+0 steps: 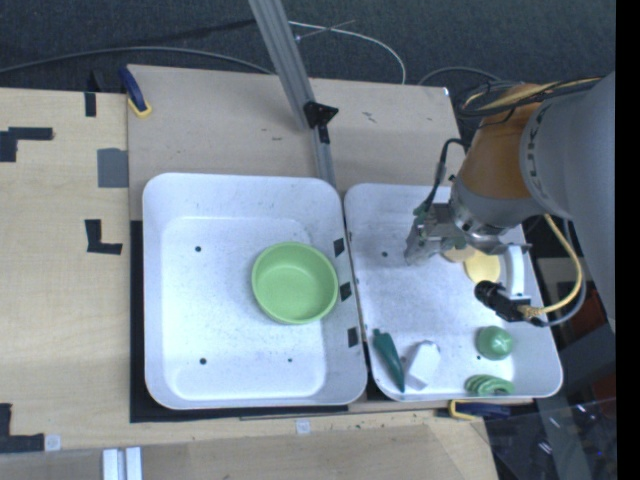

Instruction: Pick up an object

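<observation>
The gripper is being seen low over the upper part of the bin on the view's right, its tip pointing toward that bin's middle. Whether it is released or clenched cannot be told from this slant, and nothing is being shown clasped in it. Just behind it, a pale yellow object is being partly hidden by the wrist. Above the wrist, the orange band is being followed by the grey arm, which is being brought in from the view's right.

The things that could be picked are being kept well apart from the gripper, along the near edge of the same bin: a dark green, narrow piece lying at a slant beside a small white block, a round green object near the right wall, and a flat green piece in the near right corner.

In the bin on the view's left, a light green bowl is being held upright, close to the wall shared by the two bins.

Beyond the bins, a grey pole is being carried at a slant over the bench.
</observation>
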Controlling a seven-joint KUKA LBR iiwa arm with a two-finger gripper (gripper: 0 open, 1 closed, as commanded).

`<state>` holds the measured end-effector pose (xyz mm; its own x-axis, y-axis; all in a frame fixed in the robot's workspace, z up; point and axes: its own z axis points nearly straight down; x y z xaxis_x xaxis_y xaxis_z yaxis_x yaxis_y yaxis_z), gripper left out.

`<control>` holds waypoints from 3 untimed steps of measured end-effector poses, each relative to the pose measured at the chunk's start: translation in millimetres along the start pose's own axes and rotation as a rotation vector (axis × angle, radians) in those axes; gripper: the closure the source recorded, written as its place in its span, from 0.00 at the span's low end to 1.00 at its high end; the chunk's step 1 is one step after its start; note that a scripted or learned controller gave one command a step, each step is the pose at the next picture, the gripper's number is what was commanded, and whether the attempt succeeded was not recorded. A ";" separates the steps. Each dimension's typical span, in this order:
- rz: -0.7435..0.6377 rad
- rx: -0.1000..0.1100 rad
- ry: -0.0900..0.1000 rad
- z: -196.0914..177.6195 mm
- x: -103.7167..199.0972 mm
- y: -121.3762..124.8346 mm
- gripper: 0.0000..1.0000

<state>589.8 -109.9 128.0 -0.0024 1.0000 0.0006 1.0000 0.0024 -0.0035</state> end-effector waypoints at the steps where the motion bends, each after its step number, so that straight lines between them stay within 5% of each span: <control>1: 0.002 -0.006 -0.001 -46.8 -0.7 -8.1 1.00; 2: 0.001 -0.008 -0.001 -94.9 -0.3 -7.1 1.00; 3: -0.005 -0.004 0.001 -103.3 49.8 12.2 1.00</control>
<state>602.3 -60.1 231.2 -0.0070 1.0000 0.0017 1.0000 0.0070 0.0006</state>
